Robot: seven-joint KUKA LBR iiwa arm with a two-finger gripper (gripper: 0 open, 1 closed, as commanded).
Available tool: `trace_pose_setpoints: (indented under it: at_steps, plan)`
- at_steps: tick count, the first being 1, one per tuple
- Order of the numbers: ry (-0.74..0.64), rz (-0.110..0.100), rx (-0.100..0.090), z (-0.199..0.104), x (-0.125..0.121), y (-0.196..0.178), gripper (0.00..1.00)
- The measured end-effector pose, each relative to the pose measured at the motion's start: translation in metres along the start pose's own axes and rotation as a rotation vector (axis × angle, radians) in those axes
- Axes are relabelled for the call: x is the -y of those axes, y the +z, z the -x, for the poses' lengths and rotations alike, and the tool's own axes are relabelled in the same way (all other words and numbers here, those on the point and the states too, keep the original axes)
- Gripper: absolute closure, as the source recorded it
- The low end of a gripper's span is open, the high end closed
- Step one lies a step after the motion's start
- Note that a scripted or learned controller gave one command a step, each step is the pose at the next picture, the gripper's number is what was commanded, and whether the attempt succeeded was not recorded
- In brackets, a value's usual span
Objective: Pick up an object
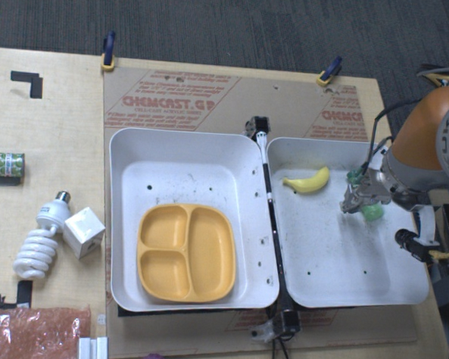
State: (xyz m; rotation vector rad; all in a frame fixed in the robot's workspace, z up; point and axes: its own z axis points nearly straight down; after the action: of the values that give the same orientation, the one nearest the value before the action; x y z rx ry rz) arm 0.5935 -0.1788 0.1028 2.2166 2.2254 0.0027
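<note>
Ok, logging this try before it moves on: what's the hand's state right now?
Hand: low in the right bin, beside a green object; open or closed cannot be told.

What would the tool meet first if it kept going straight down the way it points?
Most likely the small green object lying right beside the tool in the right-hand shallow white bin; it may instead just miss it and reach the bin's floor. Depth is hard to judge from this slanted view.
</note>
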Motion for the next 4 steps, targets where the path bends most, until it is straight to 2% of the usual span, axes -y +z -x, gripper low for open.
trace_pose_setpoints:
  at_steps: [1,2,3,4]
  plan:
    - [-0.001,0.001,-0.003,-0.002,-0.001,0.0,0.0]
    - [0.004,-0.002,0.001,-0.042,0.03,0.01,0.0]
    - [0.006,-0.002,0.001,-0.082,0.096,0.01,0.0]
    - [0.008,0.001,0.002,-0.081,0.094,0.001,1.0]
